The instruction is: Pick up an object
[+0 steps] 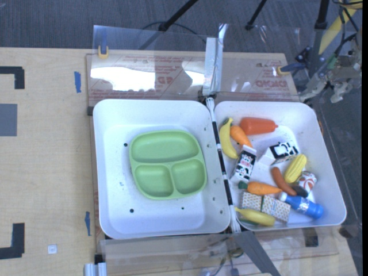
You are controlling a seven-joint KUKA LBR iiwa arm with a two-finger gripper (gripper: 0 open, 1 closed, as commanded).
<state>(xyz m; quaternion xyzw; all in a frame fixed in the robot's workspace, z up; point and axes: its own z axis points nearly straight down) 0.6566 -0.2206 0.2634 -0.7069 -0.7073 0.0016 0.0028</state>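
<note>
The right bin [322, 148] holds several toy foods. A yellow banana [227, 141] lies by its left wall, with an orange carrot [240, 135] and a red-orange pepper [258, 125] beside it. A cow-patterned milk carton [245, 164] lies near the middle. Further right are a black-and-white block [284, 150], a corn cob [295, 167], a sausage [280, 180] and a red-and-white can [306, 181]. Toward the front lie a second carrot [264, 187], two crackers [251, 200], a yellow piece [256, 216] and a blue bottle [307, 207]. My gripper [329, 87] hangs beyond the bin's far right corner, above the bench and apart from every object.
The left bin [109, 154] carries a green three-compartment plate [168, 164]. A clear plastic screen [149, 62] and a metal post [214, 56] stand behind the bins. Cables and stand legs [339, 16] crowd the top right near the arm.
</note>
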